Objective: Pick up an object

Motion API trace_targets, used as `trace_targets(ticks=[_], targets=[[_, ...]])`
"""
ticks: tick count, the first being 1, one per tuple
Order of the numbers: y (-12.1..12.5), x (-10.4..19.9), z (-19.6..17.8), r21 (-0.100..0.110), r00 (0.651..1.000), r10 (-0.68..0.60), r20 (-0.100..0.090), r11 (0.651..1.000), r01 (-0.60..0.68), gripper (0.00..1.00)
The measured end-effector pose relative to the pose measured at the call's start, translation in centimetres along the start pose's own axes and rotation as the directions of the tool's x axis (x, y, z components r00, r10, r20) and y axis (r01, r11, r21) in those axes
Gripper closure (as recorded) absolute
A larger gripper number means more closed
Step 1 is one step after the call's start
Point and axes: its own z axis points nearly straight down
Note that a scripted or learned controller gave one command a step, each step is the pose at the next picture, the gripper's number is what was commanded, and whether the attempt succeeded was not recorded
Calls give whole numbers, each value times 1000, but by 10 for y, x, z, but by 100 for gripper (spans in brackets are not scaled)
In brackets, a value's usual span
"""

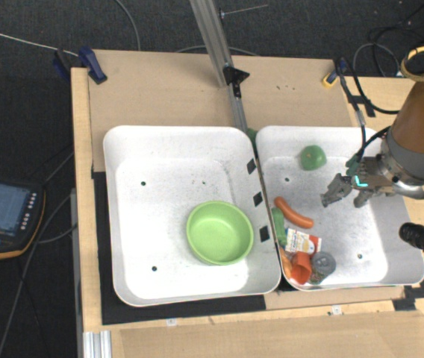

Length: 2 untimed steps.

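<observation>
My gripper (346,195) hangs over the right bin (376,263), its fingers spread open with nothing between them. A small green ball (313,156) lies behind it and to its left. An orange sausage-shaped piece (293,212) lies to the gripper's left, near the bin's left wall. In the front left corner of that bin sit a white packet with red and green print (299,240), an orange piece (298,265) and a grey round cap (323,262). A light green bowl (219,232) stands in the left bin (130,200).
The two bins meet along a middle wall with black clips (257,198). A metal pole (213,32) slants down over the bench behind the bins. Cables run at the back right, and a black part (421,239) juts in at the right.
</observation>
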Motion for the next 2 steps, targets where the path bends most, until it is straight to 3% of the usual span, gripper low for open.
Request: trace_targets(ticks=[1, 2], targets=[[0, 0, 0, 0, 1000, 0, 0, 1000, 0, 0], [-7, -6, 58, 5, 1000, 1, 0, 1000, -1, 0]])
